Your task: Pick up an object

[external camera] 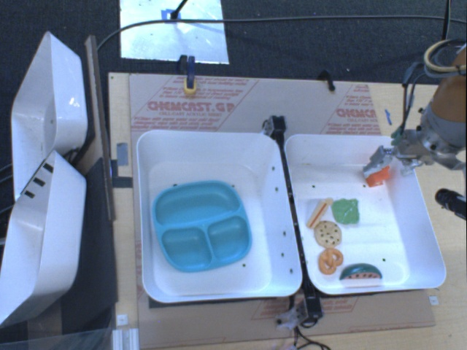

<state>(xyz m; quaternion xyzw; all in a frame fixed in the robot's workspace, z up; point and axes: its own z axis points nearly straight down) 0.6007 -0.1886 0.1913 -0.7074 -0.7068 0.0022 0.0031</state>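
The right bin [416, 217] holds several toy foods: a green leafy piece [346, 211], a tan stick [319, 212], a chocolate-chip cookie [327, 233], a pretzel [330, 259] and a watermelon slice [361, 272]. My gripper [379, 168] hangs over the far part of this bin, reaching in from the right. A small orange piece [376, 178] sits at its fingertips, gripped between them and raised off the bin floor. The left bin [160, 155] holds a blue divided plate [201, 224].
A black divider [286, 195] runs between the two bins. Stacked white bins [44, 173] stand at the far left beside an upright board [98, 122]. A blue-and-yellow clamp [189, 75] sits at the back edge of the bench, and cables cross behind it.
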